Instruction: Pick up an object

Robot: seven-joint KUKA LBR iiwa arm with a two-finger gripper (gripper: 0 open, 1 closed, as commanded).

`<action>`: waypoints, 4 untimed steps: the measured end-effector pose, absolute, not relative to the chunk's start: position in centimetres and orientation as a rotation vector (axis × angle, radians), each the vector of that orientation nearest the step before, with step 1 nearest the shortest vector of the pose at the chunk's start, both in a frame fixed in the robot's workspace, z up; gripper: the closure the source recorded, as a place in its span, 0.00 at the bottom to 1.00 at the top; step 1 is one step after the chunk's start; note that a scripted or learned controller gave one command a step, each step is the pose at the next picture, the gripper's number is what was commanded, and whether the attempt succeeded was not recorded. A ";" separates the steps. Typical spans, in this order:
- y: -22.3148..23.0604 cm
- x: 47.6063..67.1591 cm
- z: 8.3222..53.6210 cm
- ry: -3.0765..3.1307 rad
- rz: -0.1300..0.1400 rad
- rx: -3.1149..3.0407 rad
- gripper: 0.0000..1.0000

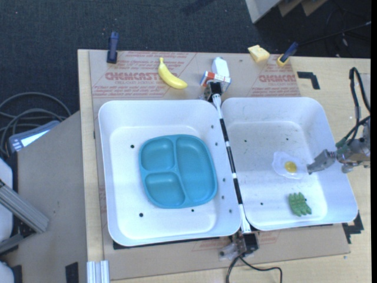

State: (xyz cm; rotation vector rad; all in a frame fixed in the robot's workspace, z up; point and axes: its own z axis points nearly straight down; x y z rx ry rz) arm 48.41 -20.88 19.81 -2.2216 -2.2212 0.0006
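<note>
Fried-egg toy (pixel 285 166) lies beside our tool (pixel 310 168), whose grip we cannot tell; counter (pixel 141 75) centre-frame, dark carpet (pixel 47 28) above.

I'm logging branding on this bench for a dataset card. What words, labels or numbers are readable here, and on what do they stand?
"CHEMCAST", red print on the brown cardboard sheet behind the left white bin.
The same red print behind the right white bin: too blurred to read.
Smaller red lines beside both: too small.
The small red-and-white carton: label unreadable.
</note>
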 end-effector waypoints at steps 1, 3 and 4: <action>-17.7 47.8 9.7 -2.220 0.001 -2.220 0.00; -17.8 47.9 10.7 -2.221 -0.001 -2.223 0.00; -13.9 52.8 8.5 -2.225 -0.002 -2.222 0.00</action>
